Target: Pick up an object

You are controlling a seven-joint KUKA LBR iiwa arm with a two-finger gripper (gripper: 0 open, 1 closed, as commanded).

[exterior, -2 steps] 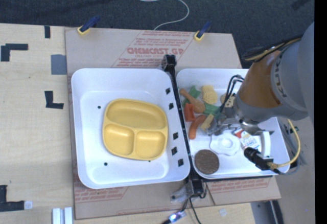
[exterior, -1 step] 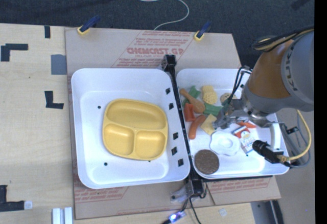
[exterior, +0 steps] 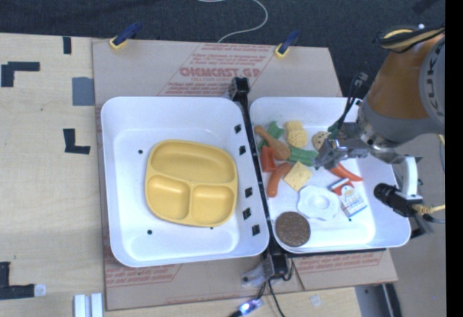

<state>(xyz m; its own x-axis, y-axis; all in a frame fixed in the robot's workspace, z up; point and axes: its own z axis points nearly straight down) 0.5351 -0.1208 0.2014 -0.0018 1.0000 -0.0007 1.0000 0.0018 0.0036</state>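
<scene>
The pincer (exterior: 331, 153) hangs low in the right bin (exterior: 383, 236) — grip state I cannot tell. Nearest food is the cheese (exterior: 297, 176), at its eight o'clock — just beside.

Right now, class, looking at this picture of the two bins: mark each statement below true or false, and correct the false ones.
1. The yellow tray lies in the left bin. True.
2. The fried egg lies in the left bin. False: it is in the right bin.
3. The brown disc sits near the right bin's front edge. True.
4. The tray has one compartment. False: it has three.
5. The corn is in the right bin. True.
</scene>
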